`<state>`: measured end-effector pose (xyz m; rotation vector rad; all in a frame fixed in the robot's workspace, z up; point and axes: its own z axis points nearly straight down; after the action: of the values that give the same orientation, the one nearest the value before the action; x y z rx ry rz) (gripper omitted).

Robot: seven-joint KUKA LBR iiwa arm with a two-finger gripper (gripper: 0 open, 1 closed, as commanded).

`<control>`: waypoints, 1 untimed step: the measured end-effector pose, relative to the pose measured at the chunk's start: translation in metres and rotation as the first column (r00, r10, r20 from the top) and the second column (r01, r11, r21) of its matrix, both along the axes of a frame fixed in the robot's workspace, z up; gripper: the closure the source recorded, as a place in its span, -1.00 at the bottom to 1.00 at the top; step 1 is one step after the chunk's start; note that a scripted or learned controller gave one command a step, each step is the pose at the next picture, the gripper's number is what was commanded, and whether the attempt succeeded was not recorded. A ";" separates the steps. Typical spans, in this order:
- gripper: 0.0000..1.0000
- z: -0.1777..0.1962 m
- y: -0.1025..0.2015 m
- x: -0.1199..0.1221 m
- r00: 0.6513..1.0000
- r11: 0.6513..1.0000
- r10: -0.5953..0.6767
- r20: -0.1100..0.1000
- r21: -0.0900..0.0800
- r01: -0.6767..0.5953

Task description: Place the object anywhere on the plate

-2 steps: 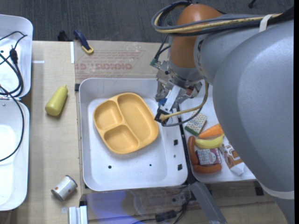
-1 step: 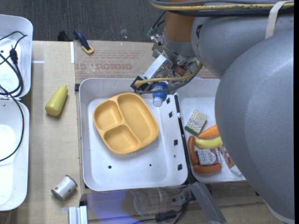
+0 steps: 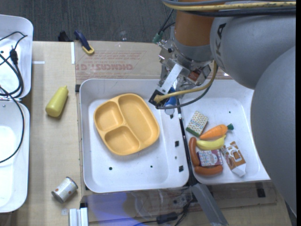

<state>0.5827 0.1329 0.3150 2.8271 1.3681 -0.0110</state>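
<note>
Since the wrist hides its grip, gripper, state unclear, just beside plate.

Smooth, matt yellow plastic on the plate. Under the plate, white bin of smooth plastic with a dull sheen. Behind the plate, flat brown cardboard, matt, printed in red. Left of the plate, pale wood-look worktop and a smooth yellow plastic bottle. Below-left of the plate, small can, metal-looking, dull grey. Right of the plate, glossy plastic toy carrot and banana. Up and right of the plate, arm in smooth grey casing.
</note>
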 end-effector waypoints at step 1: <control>1.00 -0.049 0.037 -0.036 0.989 0.989 0.147 -0.002 0.001 -0.147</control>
<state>0.5468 0.1698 0.2663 2.7197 1.5728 -0.0133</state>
